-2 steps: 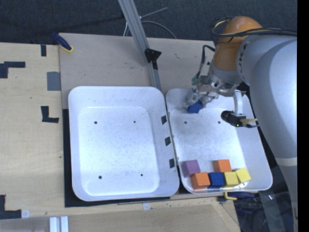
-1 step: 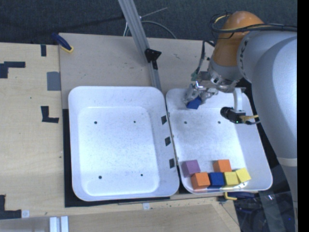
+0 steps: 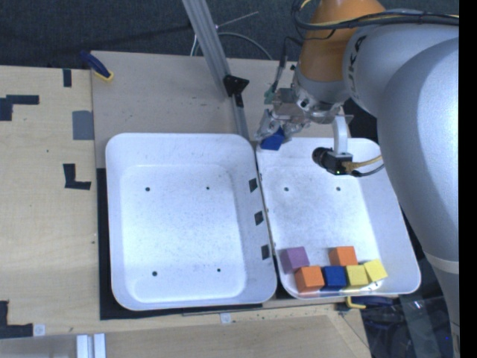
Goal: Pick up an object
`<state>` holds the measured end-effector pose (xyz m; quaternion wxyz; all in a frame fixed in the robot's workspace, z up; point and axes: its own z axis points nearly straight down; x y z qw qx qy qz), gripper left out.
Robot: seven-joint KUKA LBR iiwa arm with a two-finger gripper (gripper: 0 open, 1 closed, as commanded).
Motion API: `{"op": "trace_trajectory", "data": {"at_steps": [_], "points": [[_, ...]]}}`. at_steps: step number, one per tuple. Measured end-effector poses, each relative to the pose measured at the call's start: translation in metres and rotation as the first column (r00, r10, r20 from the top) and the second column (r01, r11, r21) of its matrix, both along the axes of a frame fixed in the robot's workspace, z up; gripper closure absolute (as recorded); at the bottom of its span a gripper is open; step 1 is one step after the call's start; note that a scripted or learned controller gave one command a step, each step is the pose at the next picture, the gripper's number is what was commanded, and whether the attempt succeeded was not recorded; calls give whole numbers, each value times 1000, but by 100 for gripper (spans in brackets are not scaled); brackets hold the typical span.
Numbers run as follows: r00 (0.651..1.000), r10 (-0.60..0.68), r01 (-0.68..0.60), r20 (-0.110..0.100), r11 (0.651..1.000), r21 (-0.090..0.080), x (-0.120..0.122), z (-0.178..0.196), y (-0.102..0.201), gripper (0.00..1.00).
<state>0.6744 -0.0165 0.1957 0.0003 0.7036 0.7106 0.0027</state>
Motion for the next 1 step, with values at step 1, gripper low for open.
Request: {"op": "trace_trajectory", "data": {"at_steps": [1], "points": [[1000, -3, 3, -6, 1000, -2, 7, -5, 54, 100]]}}
